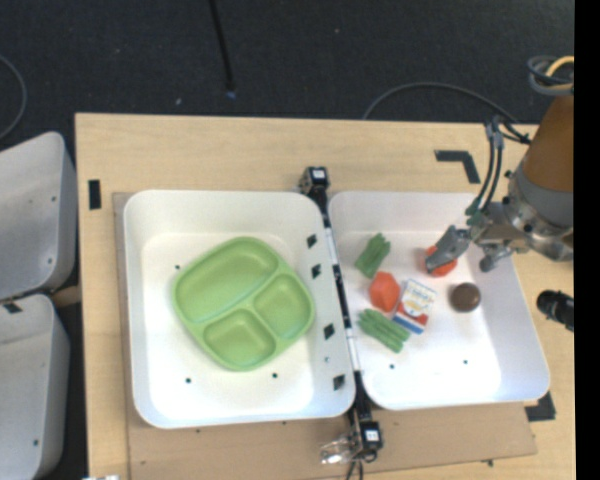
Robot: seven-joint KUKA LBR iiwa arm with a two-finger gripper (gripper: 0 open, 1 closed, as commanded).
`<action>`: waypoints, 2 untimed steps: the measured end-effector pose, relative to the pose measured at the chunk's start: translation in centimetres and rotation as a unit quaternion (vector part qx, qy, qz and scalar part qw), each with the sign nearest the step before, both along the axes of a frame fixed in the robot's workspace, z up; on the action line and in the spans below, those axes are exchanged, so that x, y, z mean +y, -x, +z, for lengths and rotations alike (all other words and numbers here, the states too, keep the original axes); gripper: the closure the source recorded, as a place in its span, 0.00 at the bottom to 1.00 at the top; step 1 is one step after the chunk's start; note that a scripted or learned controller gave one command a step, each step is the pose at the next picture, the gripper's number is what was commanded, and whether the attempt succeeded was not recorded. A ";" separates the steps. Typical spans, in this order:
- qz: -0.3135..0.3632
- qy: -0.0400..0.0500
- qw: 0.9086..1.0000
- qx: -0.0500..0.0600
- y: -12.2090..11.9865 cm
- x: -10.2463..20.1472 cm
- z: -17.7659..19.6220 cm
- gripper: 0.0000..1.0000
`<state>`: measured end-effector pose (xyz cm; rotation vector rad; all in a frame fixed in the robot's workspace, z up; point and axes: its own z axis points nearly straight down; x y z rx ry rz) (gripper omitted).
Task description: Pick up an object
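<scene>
Objects sit clustered in the right bin (520,368), none singled out by the task: an orange-red block (384,290), a small white carton (416,301) just at its 3 o'clock, a green piece (373,254) at the block's 12, another green piece (384,330) at its 6, a brown ball (465,297) at the carton's 3. A red-orange item (442,260) lies at the carton's 1 o'clock, right under the pincer (470,249). Pincer hangs low over the bin's 2 o'clock area, grey fingers spread on either side of a gap; one finger overlaps the red-orange item, but whether it is actually gripped can't be told from this angle. Arm (550,168) enters from 3 o'clock. Left bin (140,368) holds a green divided tray (243,303). Bench (230,148) under both bins.

Progress, as a judgement: no lift done yet. Every object looks down on the bin floor. Left to do: close on something, raise it clear.
</scene>
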<state>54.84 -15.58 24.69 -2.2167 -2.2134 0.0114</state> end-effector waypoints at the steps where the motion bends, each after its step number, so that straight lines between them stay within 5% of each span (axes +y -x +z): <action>1: 0.001 0.001 1.000 -0.006 -0.2 0.0 0.7 0.00; 2: 0.000 0.001 1.000 -0.004 -0.3 0.3 -5.6 0.00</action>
